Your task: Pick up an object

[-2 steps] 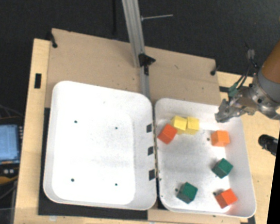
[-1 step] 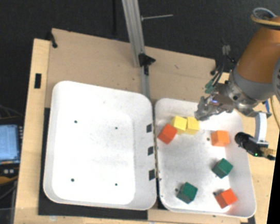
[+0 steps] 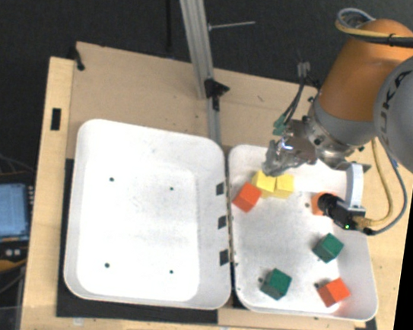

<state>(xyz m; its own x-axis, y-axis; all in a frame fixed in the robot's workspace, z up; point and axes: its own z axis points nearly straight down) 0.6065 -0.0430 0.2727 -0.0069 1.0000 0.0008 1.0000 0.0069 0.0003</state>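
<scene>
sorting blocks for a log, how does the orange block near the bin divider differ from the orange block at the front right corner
The orange block by the divider sits at the right bin's left edge, beside the yellow blocks under the gripper. The orange block at the corner lies apart from them, near a green block. Both look like similar small cubes.

yellow blocks (image 3: 274, 184), 2 green cubes (image 3: 328, 248), orange cubes (image 3: 247, 197), white bins (image 3: 102, 145)

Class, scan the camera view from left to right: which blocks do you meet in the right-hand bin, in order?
orange block by the divider → yellow blocks under the claw → front green block → rear green block → front orange block
</scene>
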